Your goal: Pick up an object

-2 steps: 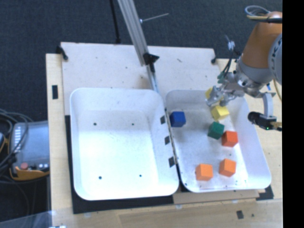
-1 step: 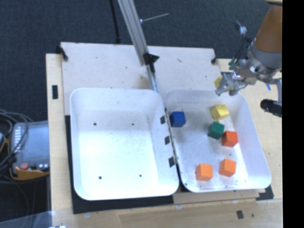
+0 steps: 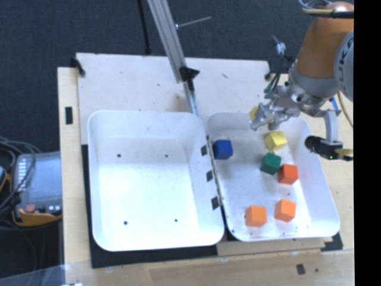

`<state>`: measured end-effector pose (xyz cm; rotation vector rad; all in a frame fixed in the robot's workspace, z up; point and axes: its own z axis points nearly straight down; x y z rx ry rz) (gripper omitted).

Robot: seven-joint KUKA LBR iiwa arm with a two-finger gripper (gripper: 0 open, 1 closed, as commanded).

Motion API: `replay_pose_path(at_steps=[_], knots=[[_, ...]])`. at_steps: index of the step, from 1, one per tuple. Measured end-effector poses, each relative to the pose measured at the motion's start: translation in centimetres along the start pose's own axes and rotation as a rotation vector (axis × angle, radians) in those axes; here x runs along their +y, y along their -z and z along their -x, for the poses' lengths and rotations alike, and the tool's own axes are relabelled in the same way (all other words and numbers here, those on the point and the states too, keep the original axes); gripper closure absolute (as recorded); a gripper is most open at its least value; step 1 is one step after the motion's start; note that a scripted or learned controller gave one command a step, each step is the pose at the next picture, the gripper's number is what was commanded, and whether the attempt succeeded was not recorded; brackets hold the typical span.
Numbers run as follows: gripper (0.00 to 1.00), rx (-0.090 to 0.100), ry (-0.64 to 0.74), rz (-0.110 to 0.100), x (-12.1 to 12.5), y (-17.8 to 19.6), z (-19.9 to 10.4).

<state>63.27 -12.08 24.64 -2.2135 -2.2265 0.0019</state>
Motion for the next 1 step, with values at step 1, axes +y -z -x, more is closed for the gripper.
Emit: replay_pose_path(at_steps=[1], knots=[[1.0,0.001,0.001,0.001,-1.81,0.9,-4.88]])
